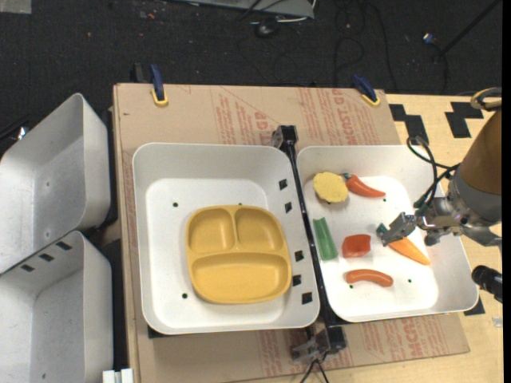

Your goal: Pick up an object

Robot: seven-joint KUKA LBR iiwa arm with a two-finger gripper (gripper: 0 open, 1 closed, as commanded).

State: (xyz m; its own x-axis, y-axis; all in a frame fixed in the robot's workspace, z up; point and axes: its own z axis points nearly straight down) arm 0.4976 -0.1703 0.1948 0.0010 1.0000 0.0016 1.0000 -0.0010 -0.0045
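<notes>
The tool (397,230) is seen low in the right bin (447,294), its fingers apart and nothing between them. The orange carrot piece (410,250) lies just beside it, toward the arm's side and slightly nearer the bin's front rim, long axis slanting across the bin floor. The red block (356,246) lies near the tool on the opposite side, so the carrot piece is judged the closer target.

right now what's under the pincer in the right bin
The pincer hangs over the right bin, just left of the orange carrot-like wedge. Bare white floor shows around it; the wedge's upper end is covered by the arm.
</notes>
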